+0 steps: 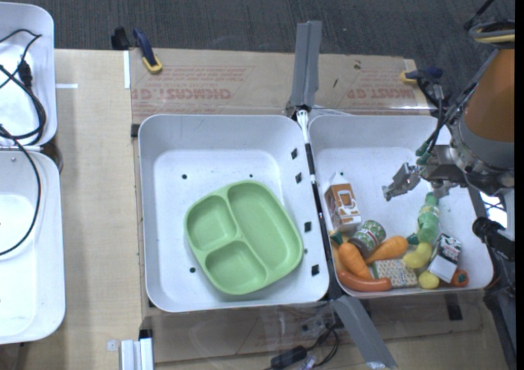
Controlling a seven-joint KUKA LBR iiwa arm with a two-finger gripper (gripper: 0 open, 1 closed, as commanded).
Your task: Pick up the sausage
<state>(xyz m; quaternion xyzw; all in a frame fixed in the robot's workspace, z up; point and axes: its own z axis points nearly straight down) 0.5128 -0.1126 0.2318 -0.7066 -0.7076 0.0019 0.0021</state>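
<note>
Down at the near edge of the right bin (483, 278), the sausage (364, 282) lies flat along the front wall, reddish-orange and curved, touching the pile of toy food above it. Just behind it, a carrot (354, 259) leans in from the left, and a second carrot (386, 247) sits beside a cracker (399, 272). A green can (368, 236) rests on its side against those carrots. To the right, a lemon (428, 280) and a small black-and-white carton (446, 258) crowd the near right corner, with a green bottle (427, 221) standing over them.

Over in the left bin (155, 196), a green plate (242, 237) with three compartments sits tilted, toward the near side.

Moving back in the right bin, an orange-and-white box (343, 205) lies close to the divider. Further back and higher, the gripper (401, 182) hangs above the bin's middle, well apart from the sausage, nothing between its fingers; whether they are spread or closed I cannot tell from here. The arm (491, 106) comes in from the right, orange band showing above the wrist.
</note>
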